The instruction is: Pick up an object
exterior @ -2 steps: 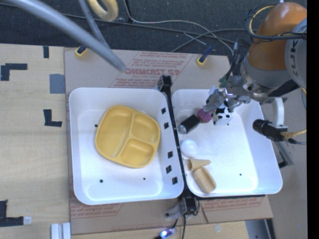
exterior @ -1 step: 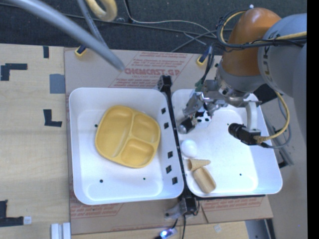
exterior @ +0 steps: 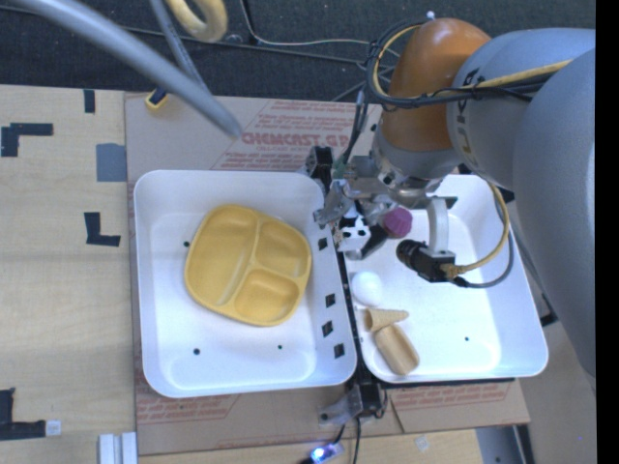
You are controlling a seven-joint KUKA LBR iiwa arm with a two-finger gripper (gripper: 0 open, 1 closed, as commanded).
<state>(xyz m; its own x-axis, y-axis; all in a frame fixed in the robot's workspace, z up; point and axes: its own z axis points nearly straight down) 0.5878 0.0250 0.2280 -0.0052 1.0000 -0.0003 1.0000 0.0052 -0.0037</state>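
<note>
My end effector point(exterior: 348, 220) hangs low over the divide where the two white bins meet, at the far inner corner of the right bin point(exterior: 484, 307). From this angle my wrist covers it, so I cannot tell whether it is wide or narrow, and I see nothing clearly held in it.

The closest thing is a small purple object point(exterior: 397, 222), just beside my end effector on the side my arm comes from. It lies on the floor of the right bin, and I cannot tell whether it touches me.

A little nearer the front of the table, a white ball point(exterior: 368, 285) sits against the right bin's inner wall. Beyond it, further from my end effector on the same line, lies a tan cone point(exterior: 386, 317) on its side with its tip pointing away from the divide. Touching or almost touching it is a stubby tan roll point(exterior: 397, 349), the farthest of the right bin's things from me, near the front rim.

On the other side of my end effector, across the divide, the left bin point(exterior: 160, 259) holds a yellow plate point(exterior: 249, 264) with compartments moulded into it. It lies flat in the middle of the bin, well apart from me.

Both bins stand on a sheet of cardboard point(exterior: 280, 133) with red print, which lies on the wooden table point(exterior: 58, 259).
</note>
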